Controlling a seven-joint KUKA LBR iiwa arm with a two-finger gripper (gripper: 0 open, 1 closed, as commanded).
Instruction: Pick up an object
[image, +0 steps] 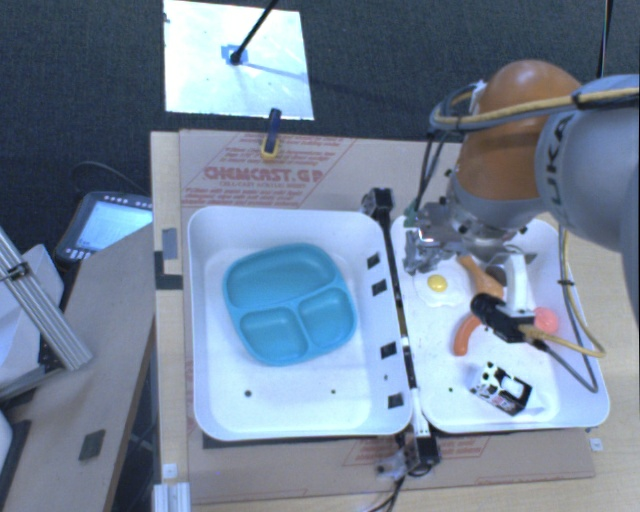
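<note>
My gripper hangs low over the back left part of the right bin, close to the divider. Just in front of it and to the right lies a toy fried egg, white with a yellow yolk. An orange sausage lies further forward, near the bin's middle. An orange carrot-like piece lies beside the egg, partly under the wrist. A small pink piece shows at the right. A black and white object rests near the front of that bin.
The left bin holds a blue divided plate. A black-clipped divider runs between the bins. The arm's orange band looms over the right bin's back. A yellow clamp sits behind the bins.
</note>
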